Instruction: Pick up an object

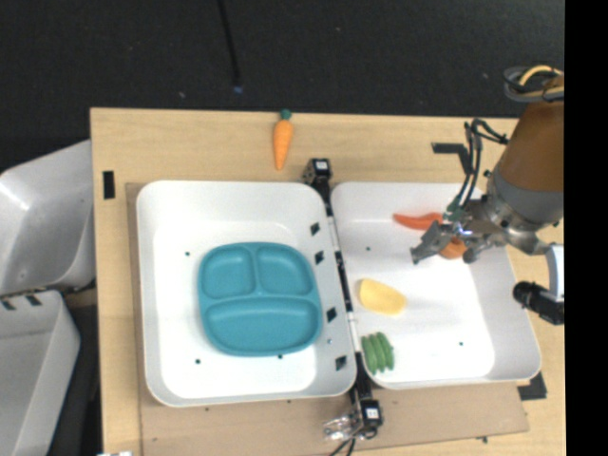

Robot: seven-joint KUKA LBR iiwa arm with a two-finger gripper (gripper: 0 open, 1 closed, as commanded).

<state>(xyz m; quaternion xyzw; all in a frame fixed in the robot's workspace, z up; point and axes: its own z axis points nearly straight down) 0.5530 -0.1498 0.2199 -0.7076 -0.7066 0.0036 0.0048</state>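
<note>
- Left bin (157,283): teal divided plate (258,298) sits mid-floor, w/ bare white strip all round; widest open floor is toward the far wall & left wall.
- Toy carrot (282,140) lies on the wooden bench (190,141) beyond the bins, well apart from both, near the far edge of the left bin.
- Black clips run down the divider where the 2 bins meet.
- Right bin (494,350): green ridged veg (378,351) lies tight in the near-left corner, just beside the divider wall.
- Yellow piece (382,297) rests left of centre, apart from the green veg, w/ open floor to its right & toward the near wall.
- Red-orange pepper (418,221) lies near the far wall, just beside the gripper.
- Gripper (439,245) hangs low over the far-right part of the right bin, dark fingers spread apart; small orange item (456,249) right by it, can't tell if it's btwn the fingers.
- Arm comes in over the bin's right wall.
</note>
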